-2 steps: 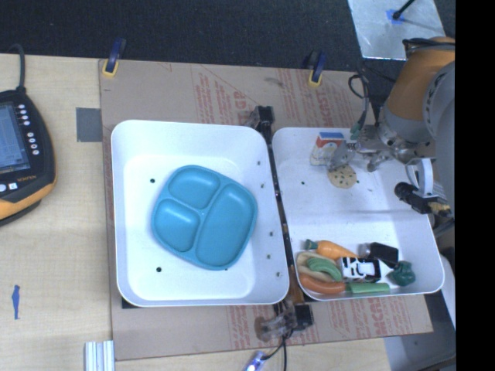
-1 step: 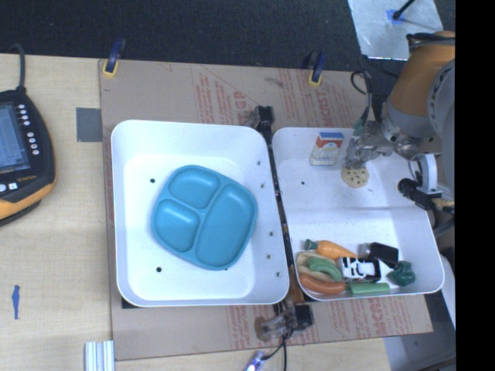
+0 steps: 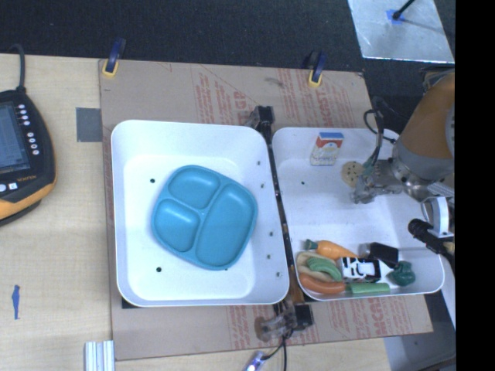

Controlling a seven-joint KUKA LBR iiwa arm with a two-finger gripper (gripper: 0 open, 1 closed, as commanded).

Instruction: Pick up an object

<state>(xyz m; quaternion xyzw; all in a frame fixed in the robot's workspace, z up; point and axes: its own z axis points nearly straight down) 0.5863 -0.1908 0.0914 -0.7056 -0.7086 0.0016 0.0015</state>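
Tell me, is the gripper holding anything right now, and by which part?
Nothing visible is held. The gripper is low in the right bin, just below a small round cookie-like object, with no object seen between its fingers.

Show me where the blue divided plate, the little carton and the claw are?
blue divided plate (image 3: 204, 216): camera view, on the ridge between its compartments.
little carton (image 3: 326, 148): camera view, on its front face, far end of the right bin.
claw (image 3: 362, 192): camera view, at its fingertips above the right bin.

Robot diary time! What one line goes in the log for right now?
gripper: low in right bin, near cookie | holding: unclear | blue plate: left bin
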